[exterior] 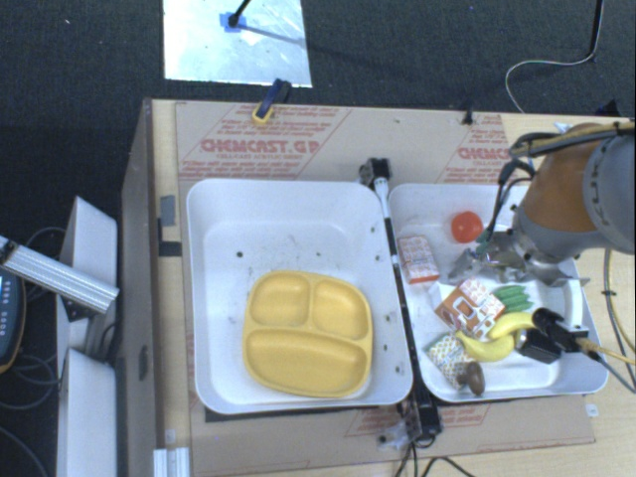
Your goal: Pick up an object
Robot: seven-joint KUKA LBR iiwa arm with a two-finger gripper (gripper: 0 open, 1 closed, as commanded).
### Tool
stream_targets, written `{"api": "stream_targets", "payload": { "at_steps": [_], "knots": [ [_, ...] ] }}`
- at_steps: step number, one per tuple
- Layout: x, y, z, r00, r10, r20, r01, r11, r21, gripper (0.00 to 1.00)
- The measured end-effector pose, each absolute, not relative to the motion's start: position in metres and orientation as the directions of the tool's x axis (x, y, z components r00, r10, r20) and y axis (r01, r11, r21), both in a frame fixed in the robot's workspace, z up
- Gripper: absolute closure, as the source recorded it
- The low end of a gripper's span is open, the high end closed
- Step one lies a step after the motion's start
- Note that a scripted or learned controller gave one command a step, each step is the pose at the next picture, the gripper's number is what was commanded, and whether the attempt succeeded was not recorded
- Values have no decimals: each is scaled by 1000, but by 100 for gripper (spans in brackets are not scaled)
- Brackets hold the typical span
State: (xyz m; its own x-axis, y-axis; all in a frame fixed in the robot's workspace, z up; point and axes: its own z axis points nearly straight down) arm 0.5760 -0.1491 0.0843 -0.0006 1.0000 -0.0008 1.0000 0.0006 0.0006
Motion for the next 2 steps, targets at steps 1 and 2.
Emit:
{"api": "stream_targets", "payload": {
  "at_steps": [1,2],
  "knots": [
    [635,-167,85,-5,1000,4,1000,5,4,0],
    [670,-134,86,-5,1000,0,1000,5,4,0]
  ]
}}
